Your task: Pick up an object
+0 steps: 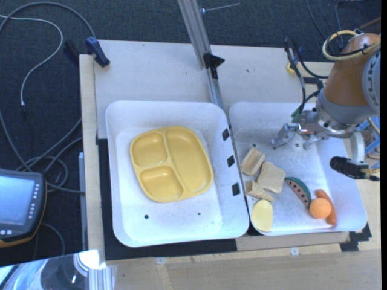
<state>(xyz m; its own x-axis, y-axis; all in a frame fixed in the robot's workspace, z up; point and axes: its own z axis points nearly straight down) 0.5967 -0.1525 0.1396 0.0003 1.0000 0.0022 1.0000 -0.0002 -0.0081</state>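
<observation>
The pincer (296, 136) hung over the right bin (352, 220), its fingers spread apart with nothing between them. Near it, toward the bin's front, lay bread pieces (264, 175), a watermelon slice (299, 190), an orange (320, 208) and a carrot (327, 205). A yellow divided plate (171, 163) sat in the left bin (121, 162).

The grey-and-orange robot arm (354, 80) is cut off by the frame's right edge, as is the black handheld screen unit (18, 205) at the left edge. In the right white bin (347, 219), the orange carrot-shaped piece (327, 200) lies partly hidden behind the orange ball (320, 208); the two-finger gripper (290, 136) is too small to tell its finger spacing.
</observation>
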